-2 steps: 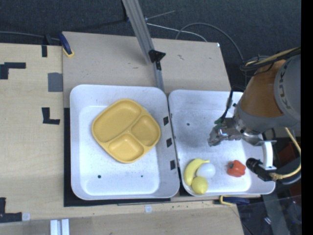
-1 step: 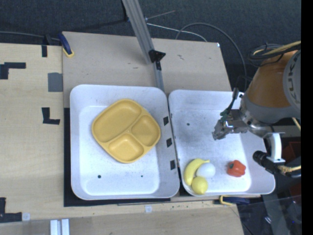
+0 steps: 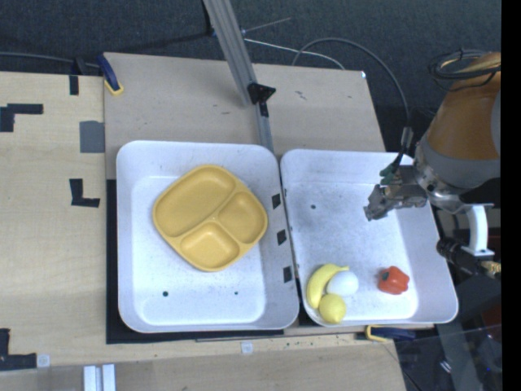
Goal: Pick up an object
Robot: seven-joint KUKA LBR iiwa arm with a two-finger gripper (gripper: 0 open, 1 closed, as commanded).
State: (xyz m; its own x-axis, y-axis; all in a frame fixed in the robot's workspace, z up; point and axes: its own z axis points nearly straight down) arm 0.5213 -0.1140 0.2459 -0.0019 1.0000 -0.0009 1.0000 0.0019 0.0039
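The hand [image 3: 380, 206] is seen over the right bin [image 3: 326, 177], its grip state undeterminable; a banana [image 3: 321, 279], egg [image 3: 343, 283], lemon [image 3: 332, 307] and red pepper [image 3: 394, 280] lie along the bin's near edge.

Wooden bench [image 3: 49, 218], dark carpeted floor [image 3: 81, 6]

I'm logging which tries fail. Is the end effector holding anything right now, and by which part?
Nothing is held. The end effector hangs over the right bin, apart from the red pepper, banana, egg and lemon.
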